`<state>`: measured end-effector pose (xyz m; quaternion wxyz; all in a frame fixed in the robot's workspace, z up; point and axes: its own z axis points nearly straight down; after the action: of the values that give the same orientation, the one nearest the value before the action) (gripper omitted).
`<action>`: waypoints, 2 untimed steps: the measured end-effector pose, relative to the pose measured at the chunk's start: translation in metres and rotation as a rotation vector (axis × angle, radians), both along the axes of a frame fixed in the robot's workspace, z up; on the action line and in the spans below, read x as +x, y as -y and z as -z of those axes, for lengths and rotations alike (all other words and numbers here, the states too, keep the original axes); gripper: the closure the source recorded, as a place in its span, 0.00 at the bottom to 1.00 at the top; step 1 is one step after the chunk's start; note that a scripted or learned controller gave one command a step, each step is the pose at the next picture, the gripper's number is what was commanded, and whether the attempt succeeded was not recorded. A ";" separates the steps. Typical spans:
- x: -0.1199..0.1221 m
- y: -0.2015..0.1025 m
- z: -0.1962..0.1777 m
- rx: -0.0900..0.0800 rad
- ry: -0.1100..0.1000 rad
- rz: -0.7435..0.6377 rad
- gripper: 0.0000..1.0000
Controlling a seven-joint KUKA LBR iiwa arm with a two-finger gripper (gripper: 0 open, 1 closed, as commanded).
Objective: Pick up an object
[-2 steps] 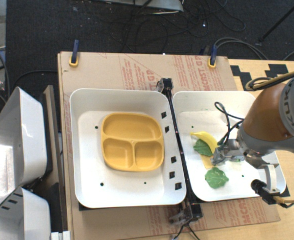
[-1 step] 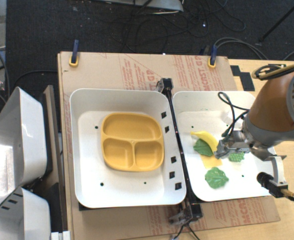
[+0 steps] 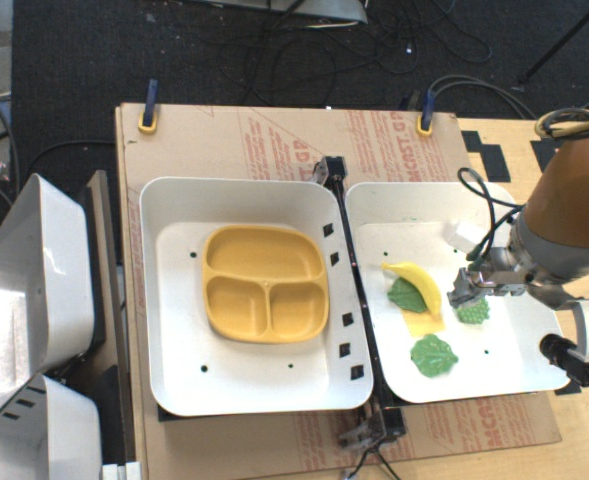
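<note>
The small bumpy green plastic broccoli-like piece point(image 3: 474, 311) lies in the right shallow white bin point(image 3: 534, 368), touching the gripper point(image 3: 471, 290) just above it. Its finger state I cannot tell. Nothing looks lifted, so grasping and raising remain. 2 other green pieces sit nearby.

Red printing runs across the cardboard sheet point(image 3: 274, 143) along the tabletop's far and near edges, but it lies reversed and I can't read it.
</note>
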<state>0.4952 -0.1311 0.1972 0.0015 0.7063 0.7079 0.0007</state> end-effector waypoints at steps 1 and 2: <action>0.009 0.006 -0.049 -0.001 0.001 -0.002 1.00; 0.010 0.006 -0.078 -0.001 0.001 -0.002 1.00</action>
<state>0.5052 -0.1373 0.2749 0.0021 0.7056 0.7086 0.0008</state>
